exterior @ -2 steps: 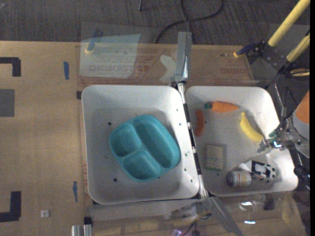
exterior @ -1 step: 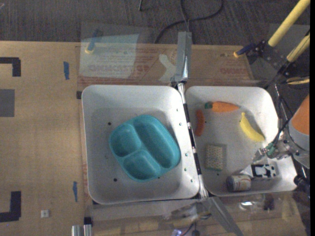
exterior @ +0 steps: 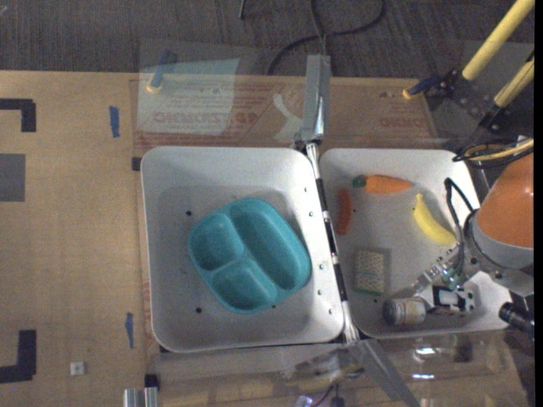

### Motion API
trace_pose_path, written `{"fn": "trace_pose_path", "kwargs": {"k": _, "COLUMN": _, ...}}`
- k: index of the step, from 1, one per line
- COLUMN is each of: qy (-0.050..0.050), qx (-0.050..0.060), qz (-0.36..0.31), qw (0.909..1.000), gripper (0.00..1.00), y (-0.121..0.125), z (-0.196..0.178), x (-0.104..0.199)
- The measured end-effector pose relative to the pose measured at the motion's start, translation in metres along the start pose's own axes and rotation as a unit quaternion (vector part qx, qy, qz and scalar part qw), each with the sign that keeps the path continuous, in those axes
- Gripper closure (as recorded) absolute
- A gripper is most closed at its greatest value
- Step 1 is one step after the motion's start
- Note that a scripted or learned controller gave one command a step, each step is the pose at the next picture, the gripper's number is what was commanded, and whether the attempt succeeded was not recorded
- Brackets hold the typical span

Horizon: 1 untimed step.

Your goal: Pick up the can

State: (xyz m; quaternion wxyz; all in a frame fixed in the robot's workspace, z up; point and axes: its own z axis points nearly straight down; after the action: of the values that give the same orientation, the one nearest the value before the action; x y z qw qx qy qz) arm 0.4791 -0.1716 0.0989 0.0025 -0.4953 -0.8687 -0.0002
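L bin (exterior: 170, 185): teal plate (exterior: 248, 253), not my target. R bin (exterior: 392, 227): can (exterior: 405, 311) on its side by front wall. Hand (exterior: 445, 288) low, just right of can; can't tell open or shut, no hold seen. I judge approach step; next: centre hand on can, grip.

By the right bin's (exterior: 399, 227) outer edge the arm (exterior: 501, 248) shows a fat, glossy orange band (exterior: 514, 197), rounded like a dome, with a pale grey ring just below it. A thin black cable (exterior: 448, 200) loops out over the bin, and the gripper (exterior: 434, 275) is bare silvery metal.
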Motion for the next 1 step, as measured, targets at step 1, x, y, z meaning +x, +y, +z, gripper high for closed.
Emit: {"fn": "trace_pose_path", "kwargs": {"k": 1, "qy": -0.005, "qx": -0.002, "qz": -0.189, "qw": 0.9820, "gripper": 1.00, "y": 0.0431, "z": 0.0110, "x": -0.0282}}
